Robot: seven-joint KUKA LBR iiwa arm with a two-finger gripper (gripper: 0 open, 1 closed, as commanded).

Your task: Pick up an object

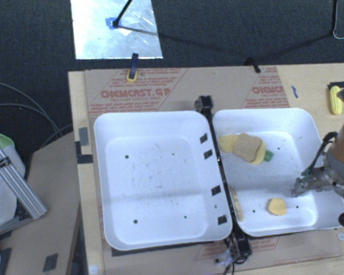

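In the right bin (288, 120) a tan, sandwich-like piece (247, 147) lies on a yellow slice, with a small green bit (268, 155) at its right edge. A small round yellow piece (277, 206) rests near the bin's front. My gripper (300, 187) reaches in low from the right edge, just right of and slightly behind the round yellow piece, apart from it. I see nothing held in it.
The left bin (153, 123) sits beside the right one, with a black divider strip (216, 160) between them. A yellow object (334, 100) lies on the bench at far right. A metal plate (116, 26) lies on the floor behind.
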